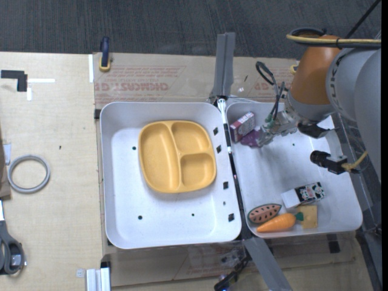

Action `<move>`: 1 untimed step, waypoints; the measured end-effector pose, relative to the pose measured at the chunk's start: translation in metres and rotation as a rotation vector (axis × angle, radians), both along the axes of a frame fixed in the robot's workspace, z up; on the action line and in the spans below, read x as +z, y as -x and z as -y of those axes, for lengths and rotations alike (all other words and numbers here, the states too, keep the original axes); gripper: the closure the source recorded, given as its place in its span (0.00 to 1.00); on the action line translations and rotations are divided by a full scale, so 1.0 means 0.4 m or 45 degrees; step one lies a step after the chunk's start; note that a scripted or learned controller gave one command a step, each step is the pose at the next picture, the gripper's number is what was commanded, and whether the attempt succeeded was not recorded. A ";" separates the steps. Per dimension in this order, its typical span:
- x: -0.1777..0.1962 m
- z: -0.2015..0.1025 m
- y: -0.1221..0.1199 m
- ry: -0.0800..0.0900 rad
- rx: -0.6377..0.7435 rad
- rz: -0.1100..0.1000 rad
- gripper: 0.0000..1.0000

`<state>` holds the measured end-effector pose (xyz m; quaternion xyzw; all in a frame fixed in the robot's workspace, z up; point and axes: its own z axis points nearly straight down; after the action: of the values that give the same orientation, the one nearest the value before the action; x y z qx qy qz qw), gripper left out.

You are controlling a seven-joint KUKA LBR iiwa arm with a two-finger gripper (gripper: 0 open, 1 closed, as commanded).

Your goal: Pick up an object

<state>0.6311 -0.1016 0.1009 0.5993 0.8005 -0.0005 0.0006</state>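
Objects for picking are gathered in the right bin (339,223): a purple and white box (244,127) at its far left corner, and a carrot (276,223), a seeded slice (264,213), a black-and-white carton (304,194) and a tan block (308,217) along its near edge. The arm (315,77) is bent down over the far side, with the gripper (271,128) just beside the box. Whether anything is pinched cannot be told. A yellow divided plate (177,156) is set in the left bin (115,211). Reversed lettering on the cardboard (151,85) is too blurred to read.
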 end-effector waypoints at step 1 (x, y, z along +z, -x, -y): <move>0.000 0.000 0.000 0.000 0.000 0.000 0.00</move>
<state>0.6311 -0.1016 0.1009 0.5993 0.8005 -0.0006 0.0005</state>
